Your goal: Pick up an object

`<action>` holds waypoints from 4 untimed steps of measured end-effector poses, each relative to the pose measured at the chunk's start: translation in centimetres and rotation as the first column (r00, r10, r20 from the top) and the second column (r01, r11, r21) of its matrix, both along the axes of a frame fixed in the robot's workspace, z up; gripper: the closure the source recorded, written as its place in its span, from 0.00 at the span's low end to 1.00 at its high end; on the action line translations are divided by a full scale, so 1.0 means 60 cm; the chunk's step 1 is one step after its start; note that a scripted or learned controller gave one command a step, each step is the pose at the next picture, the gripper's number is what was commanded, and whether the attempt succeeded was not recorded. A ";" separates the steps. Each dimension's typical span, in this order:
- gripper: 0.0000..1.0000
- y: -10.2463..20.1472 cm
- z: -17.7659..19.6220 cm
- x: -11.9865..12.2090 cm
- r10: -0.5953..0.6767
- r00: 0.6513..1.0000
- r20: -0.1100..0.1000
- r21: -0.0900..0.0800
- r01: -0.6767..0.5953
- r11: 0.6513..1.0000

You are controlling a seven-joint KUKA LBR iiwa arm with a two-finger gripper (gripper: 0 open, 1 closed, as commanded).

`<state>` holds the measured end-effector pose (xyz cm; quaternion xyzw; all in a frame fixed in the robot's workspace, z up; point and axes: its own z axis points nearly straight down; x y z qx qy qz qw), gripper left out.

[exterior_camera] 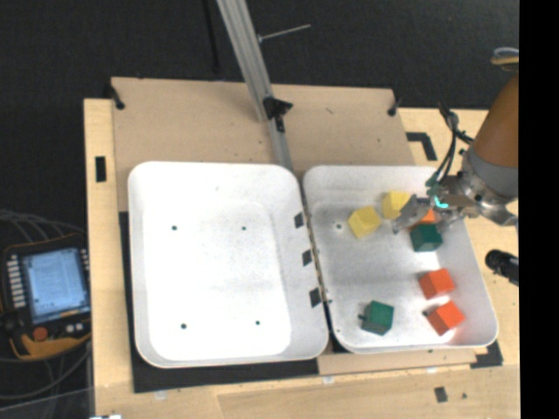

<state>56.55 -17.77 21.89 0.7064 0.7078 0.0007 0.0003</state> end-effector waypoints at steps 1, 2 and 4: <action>0.00 0.004 -0.098 0.012 -0.002 1.000 -0.005 -0.002 0.001 1.000; 0.00 -0.005 -0.169 0.008 -0.003 1.000 -0.005 -0.002 0.003 1.000; 1.00 -0.009 -0.182 0.011 -0.008 1.000 0.006 -0.003 0.008 1.000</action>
